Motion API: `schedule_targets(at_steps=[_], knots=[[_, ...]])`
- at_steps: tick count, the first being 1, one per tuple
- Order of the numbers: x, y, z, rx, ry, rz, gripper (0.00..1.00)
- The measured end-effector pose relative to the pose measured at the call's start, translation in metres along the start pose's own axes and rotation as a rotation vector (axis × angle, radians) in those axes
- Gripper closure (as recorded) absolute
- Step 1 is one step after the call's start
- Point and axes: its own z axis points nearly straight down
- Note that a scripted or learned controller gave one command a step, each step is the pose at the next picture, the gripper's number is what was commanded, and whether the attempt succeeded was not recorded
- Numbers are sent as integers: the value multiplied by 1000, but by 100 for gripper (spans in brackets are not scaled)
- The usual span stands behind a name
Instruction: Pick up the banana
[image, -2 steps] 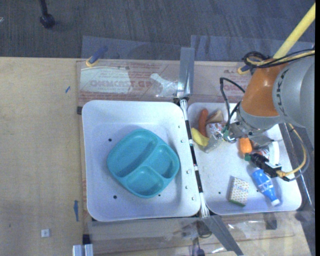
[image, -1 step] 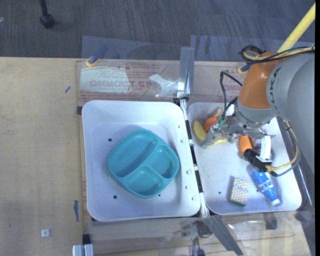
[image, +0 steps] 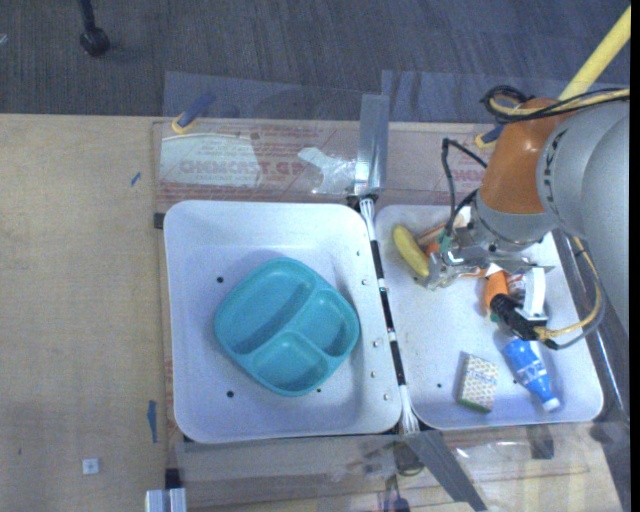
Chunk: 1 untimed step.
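Tool (image: 446, 262) hangs low over the right shallow white bin (image: 440, 345), just at the three o'clock side of the curved yellow banana (image: 409, 250). I cannot tell from this slanted view whether it is open or closed, and I see nothing clamped in it. The banana lies in that bin's ten o'clock corner, close to the dividing wall, with its length running roughly twelve to six. I judge that leaves little room at nine o'clock, which is why the tool stands on the open side. Toward four and five o'clock of the tool lie a small orange object (image: 495, 291), a blue plastic bottle (image: 528, 372) and a patterned square block (image: 478, 382), well apart from the banana. A teal divided plastic plate (image: 287, 325) sits in the left bin (image: 195, 250).
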Motion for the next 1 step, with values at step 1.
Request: schedule_targets(at_steps=[1], knots=[[73,8,-90,-41,-15,25,100]])
